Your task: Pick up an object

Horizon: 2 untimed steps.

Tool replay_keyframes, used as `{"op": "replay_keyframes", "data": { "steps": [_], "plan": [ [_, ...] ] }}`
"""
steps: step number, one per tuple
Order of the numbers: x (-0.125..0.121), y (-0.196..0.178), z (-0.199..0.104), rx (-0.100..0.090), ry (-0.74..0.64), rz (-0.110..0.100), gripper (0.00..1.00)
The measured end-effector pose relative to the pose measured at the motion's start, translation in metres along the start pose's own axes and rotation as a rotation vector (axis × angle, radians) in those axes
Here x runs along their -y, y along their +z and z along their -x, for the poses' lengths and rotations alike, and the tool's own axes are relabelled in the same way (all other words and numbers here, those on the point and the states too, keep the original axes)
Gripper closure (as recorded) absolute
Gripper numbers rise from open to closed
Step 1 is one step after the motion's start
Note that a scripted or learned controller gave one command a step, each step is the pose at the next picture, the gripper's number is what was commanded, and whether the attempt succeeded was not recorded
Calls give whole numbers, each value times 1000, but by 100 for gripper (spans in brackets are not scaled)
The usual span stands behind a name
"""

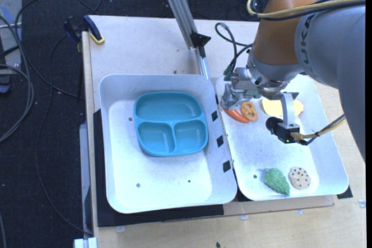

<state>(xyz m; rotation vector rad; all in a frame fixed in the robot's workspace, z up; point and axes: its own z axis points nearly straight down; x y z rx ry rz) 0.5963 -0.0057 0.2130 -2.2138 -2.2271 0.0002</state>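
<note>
In the right bin [325, 183], my gripper [234, 99] hangs over the far left corner, right above an orange carrot piece [237, 115]. A brown pretzel [250, 111] lies just right of the carrot. A yellow flat piece [273, 106] sits behind it, partly hidden by the wrist and a black cable fitting [281, 129]. Near the bin's front edge lie a green leafy piece [277, 181] and a round speckled cookie [299, 178]. Nothing shows between the gripper's tips.
The left bin [116, 183] holds a blue divided tray [171, 124]. A slanted metal rail [180, 6] runs down to the ridge between the bins. The grey arm with its orange band [285, 9] covers the right bin's far right side. Cables lie on the dark floor around the bench.
</note>
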Motion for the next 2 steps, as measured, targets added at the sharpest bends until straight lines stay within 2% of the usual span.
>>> {"op": "replay_keyframes", "data": {
  "steps": [1,2],
  "plan": [
    [21,6,-54,-1,-1,-2,100],
    [39,-11,-102,0,1,1,100]
  ]
}}
